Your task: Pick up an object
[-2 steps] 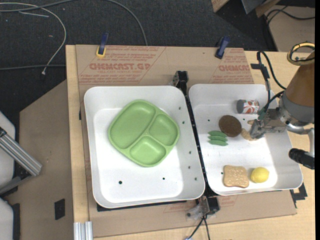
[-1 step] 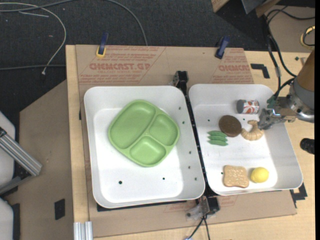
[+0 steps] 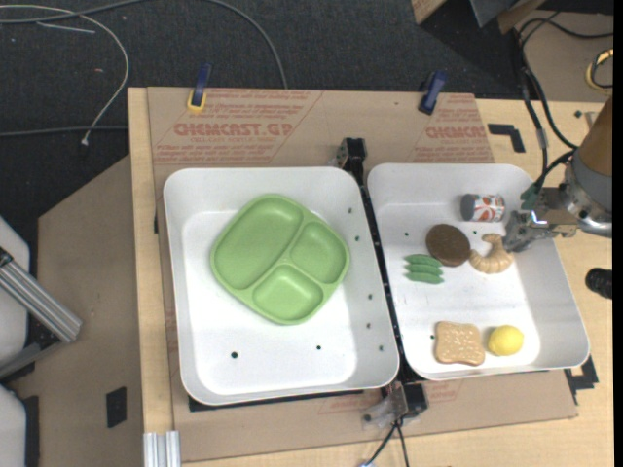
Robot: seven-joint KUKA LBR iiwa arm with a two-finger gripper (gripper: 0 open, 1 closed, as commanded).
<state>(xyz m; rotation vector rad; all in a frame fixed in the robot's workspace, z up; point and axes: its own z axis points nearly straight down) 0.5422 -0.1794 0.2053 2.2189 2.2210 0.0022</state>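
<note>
In the right bin (image 3: 555, 300) you see a can (image 3: 484, 207), brown cookie (image 3: 449, 244), croissant (image 3: 492, 257), green pea pods (image 3: 424, 269), cracker (image 3: 458, 343) and lemon (image 3: 504, 341).

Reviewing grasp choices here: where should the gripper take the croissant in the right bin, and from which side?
Probably across the croissant's thick middle, coming from above, fingers spanning its narrow width. It lies flat and curved, its tapered ends offering less to hold. The brown cookie touches its left side, so one finger needs room there. The gripper sits near its right end.

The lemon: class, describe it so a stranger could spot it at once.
Start at the right bin, the one crowded with small items. Go to its near right corner; the lemon lies beside a cracker. It is the only yellow, round thing there.
</note>
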